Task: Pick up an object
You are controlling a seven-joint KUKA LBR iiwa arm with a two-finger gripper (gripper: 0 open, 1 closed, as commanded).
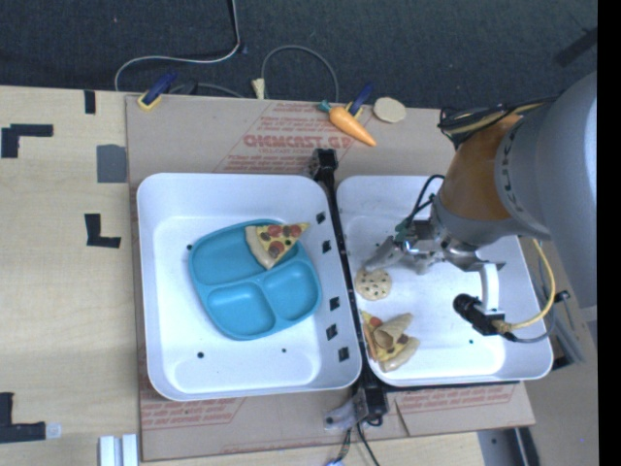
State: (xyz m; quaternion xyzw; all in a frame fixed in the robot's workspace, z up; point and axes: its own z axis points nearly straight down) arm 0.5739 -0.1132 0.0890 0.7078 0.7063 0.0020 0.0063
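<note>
The gripper [386, 253] hangs low in the right bin [524, 362], its fingers parted around nothing, with one cookie [373, 282] just beside them at seven o'clock. If they close from here they may clip its edge and skid it away. One pizza slice [275, 242] lies on one blue tray [254, 282] in the left bin [170, 357]; one carrot [349, 125] rests on the surface at twelve o'clock.
</note>
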